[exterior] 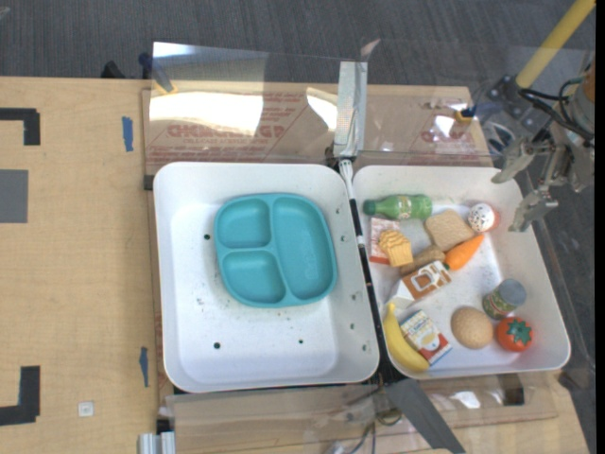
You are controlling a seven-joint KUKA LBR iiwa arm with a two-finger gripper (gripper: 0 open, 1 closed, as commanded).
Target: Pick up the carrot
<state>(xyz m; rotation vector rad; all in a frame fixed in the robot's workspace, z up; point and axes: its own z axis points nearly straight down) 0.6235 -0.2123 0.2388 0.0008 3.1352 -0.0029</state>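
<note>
- Camera view: two shallow white bins side by side on the bench; left white bin [180,282] holds a teal three-compartment plastic plate [275,250], sitting roughly centre.
- Right white bin [544,291] holds the clutter. The small orange toy carrot [463,252] lies tilted near bin centre, slightly toward 2 o'clock, thick end at lower left.
- Carrot touches the tan bread slice [446,229] at its 11 o'clock; a brown-and-white small carton [427,279] is just beside it at 8 o'clock.
- White ball with dots [482,218] is near the carrot at 1 o'clock; green plastic bottle [401,207] lies on its side at the bin's 11 o'clock.
- Lower half of the bin: yellow banana [401,340] at 7 o'clock, round beige bun [471,327], red tomato [514,334] at 5 o'clock, grey-lidded small can [504,298] above it.
- Two-finger gripper [531,200] hangs over the right bin's rim at about 2 o'clock, well apart from the carrot. Nothing visible between the fingers; opening width cannot be judged at this angle.
</note>
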